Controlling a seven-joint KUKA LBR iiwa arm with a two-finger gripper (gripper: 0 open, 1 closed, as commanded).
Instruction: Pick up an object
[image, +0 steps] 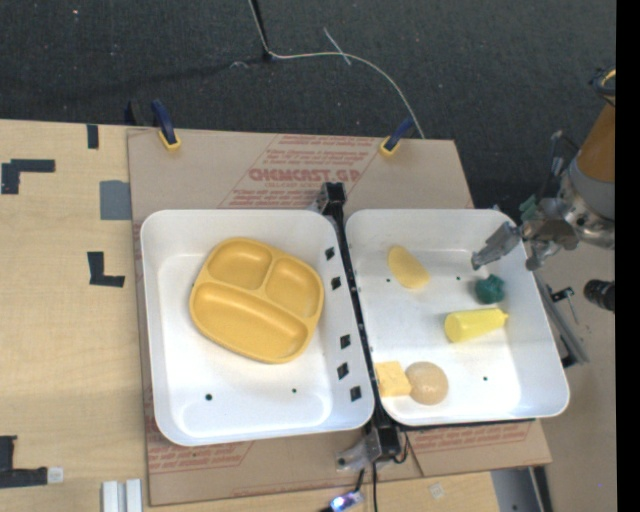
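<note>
The right bin (520, 395) holds several small items: a pale yellow lump (407, 268) near its back, a dark green piece (489, 290) at the right, a yellow block (474, 324) below it, a tan round ball (427, 383) and a yellow square piece (391, 379) at the front. My gripper (516, 246) hangs over the bin's right rear, just above and right of the green piece. Its fingers (490, 248) are spread apart with nothing between them.
The left bin (165, 300) holds a yellow divided plate (257, 298). A black clip strip (344, 300) joins the two bins. Both bins rest on a cardboard sheet (290, 170) clamped at the back. Cables run across the dark floor behind.
</note>
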